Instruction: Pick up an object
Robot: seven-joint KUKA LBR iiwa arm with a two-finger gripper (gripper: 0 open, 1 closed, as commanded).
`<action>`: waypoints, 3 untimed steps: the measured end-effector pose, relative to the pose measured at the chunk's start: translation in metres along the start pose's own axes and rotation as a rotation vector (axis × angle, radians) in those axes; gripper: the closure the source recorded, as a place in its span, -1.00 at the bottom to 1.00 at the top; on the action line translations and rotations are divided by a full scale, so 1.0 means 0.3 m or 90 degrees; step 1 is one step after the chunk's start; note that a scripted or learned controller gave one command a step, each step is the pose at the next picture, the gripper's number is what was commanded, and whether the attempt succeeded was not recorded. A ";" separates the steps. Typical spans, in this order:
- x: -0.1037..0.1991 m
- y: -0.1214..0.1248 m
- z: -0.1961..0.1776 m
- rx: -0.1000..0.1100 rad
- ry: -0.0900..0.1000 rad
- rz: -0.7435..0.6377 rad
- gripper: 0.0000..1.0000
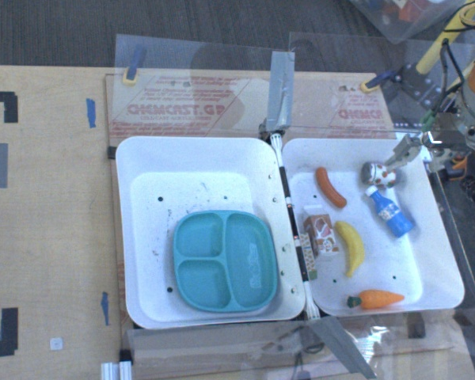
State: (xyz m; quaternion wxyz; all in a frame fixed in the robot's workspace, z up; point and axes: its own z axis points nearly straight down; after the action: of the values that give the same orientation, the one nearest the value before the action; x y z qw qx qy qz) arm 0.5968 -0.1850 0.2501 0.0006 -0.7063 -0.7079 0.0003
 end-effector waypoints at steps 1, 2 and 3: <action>0.097 -0.021 0.517 -0.003 -0.001 -0.041 -1.00; 0.137 0.186 0.554 0.039 0.005 -0.131 -1.00; 0.126 0.189 0.520 0.034 -0.002 -0.133 1.00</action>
State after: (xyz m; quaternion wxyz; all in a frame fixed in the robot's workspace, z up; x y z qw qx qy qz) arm 0.6533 -0.1469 0.0941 0.0185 -0.6284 -0.7774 0.0205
